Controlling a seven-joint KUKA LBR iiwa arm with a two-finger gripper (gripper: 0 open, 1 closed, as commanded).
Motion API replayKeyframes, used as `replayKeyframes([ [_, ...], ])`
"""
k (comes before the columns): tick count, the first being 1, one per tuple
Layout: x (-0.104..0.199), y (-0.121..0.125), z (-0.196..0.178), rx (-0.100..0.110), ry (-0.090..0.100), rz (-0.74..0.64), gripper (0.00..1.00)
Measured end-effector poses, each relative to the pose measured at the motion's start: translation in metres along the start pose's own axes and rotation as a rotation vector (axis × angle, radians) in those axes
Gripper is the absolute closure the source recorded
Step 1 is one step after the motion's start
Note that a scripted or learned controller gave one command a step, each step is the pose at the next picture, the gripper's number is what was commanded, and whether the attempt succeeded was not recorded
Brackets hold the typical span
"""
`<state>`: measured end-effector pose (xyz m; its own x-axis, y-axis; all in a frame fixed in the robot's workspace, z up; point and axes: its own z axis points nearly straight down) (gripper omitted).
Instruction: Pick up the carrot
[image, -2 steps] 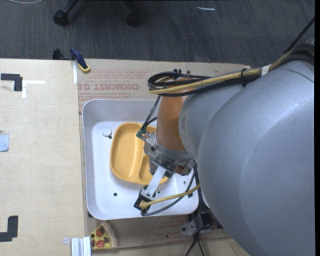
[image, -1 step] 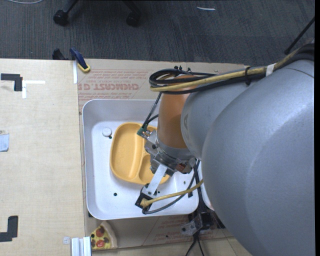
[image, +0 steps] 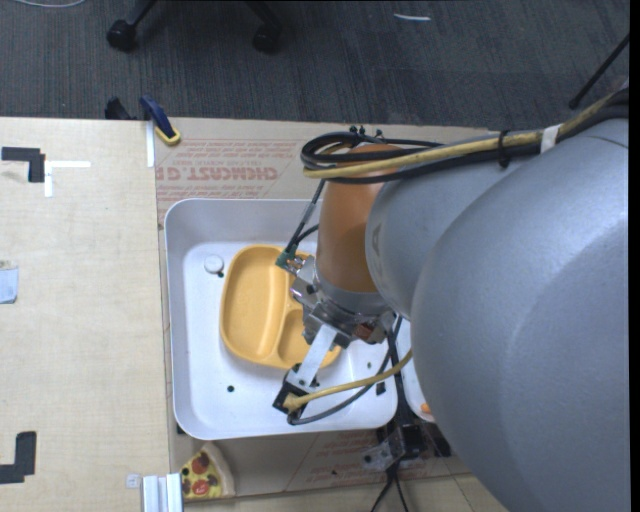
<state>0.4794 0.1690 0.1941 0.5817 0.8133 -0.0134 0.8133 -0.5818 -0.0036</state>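
The gripper (image: 335, 318) hangs over a glossy, rounded yellow dish (image: 255, 300) in the smooth white bin (image: 200, 400). Nothing looks lifted, so the pick seems undone. I cannot tell the jaws' state. The carrot (image: 426, 408) — perhaps that orange sliver — lies just beside the bin's right rim.

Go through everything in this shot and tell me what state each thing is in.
white bin: upright, open top.
arm: extends over the bin.
yellow dish: open side up, in the bin, partly under the arm.
pizza slice toy: lying flat outside the bin.
orange bit: at the arm's edge, mostly hidden, identity unclear.
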Motion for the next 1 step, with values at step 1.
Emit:
replayKeyframes([
  [1,-0.0192,0.0148,0.0161,-0.001,0.008,0.008,1.0],
])
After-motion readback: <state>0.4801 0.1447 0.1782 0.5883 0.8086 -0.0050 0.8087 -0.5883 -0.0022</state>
